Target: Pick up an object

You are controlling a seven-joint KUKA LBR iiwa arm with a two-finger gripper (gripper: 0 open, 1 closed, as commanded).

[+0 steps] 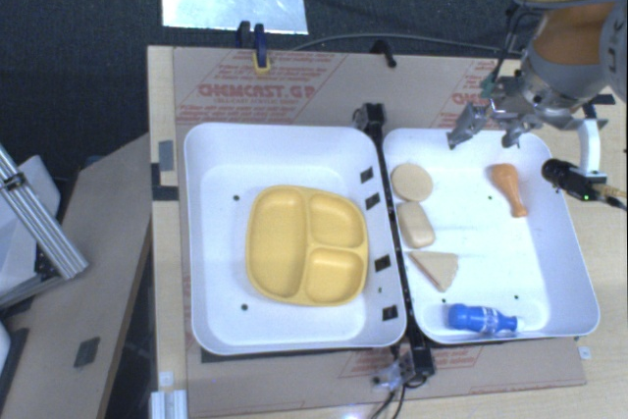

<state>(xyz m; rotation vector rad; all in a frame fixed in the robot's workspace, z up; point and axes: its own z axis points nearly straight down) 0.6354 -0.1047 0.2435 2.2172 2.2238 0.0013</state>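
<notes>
My gripper point(485, 130) hangs open over the far edge of the right bin point(559, 255), its two fingers spread and nothing between them. Below it to the right lies a tan chicken-leg shape point(508, 186). Along the bin's left side sit a round beige biscuit point(412, 182), an oblong pale bread piece point(416, 225) and a tan wedge point(436, 268). A blue bottle point(482, 319) lies on its side near the front edge.
The left bin point(211, 211) holds a yellow divided plate point(305, 243). A black divider with clips point(385, 221) runs between the bins. Cardboard lies under both bins, and a metal rail point(34, 221) stands at the far left.
</notes>
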